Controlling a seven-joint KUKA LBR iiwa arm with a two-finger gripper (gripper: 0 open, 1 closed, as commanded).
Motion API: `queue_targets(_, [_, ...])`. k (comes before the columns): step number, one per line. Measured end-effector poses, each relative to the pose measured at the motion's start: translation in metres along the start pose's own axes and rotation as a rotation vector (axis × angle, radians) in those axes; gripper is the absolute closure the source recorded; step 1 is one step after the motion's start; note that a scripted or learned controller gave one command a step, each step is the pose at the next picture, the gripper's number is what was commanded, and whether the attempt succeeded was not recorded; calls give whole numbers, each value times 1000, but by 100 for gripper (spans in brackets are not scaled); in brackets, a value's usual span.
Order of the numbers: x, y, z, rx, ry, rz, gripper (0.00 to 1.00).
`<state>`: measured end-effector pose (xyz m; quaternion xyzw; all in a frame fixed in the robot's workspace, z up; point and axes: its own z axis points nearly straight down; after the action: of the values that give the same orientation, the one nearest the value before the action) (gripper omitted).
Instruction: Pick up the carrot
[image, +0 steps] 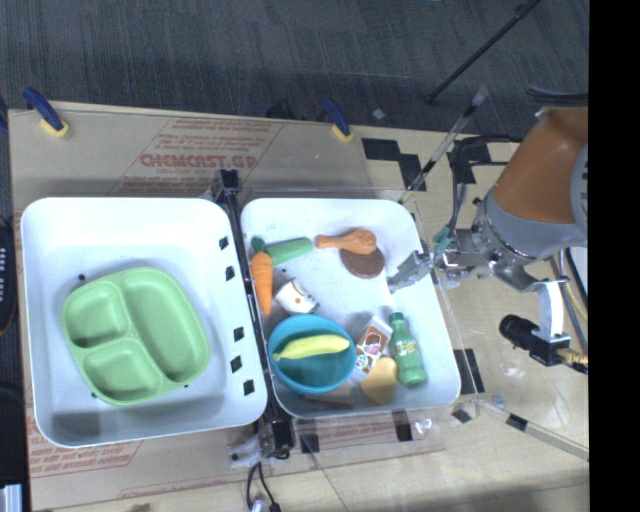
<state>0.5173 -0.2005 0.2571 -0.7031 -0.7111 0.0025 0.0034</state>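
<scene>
The orange carrot (262, 281) lies lengthwise along the left wall of the right bin (425, 315), its green top towards the back. My gripper (410, 270) hangs over that bin's right rim, well to the right of the carrot and apart from it. Nothing shows between its fingers; their state is unclear from here.
In the right bin lie a green cucumber (287, 249), a drumstick (346, 241), a brown disc (363, 263), a small cup (294, 296), a blue bowl (310, 368) holding a banana (312, 346), a green bottle (406, 350) and small packets. A green divided plate (133, 331) sits in the left bin (40, 230).
</scene>
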Motion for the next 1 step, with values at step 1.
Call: queue_targets(1, [39, 82, 93, 8, 0, -16, 0])
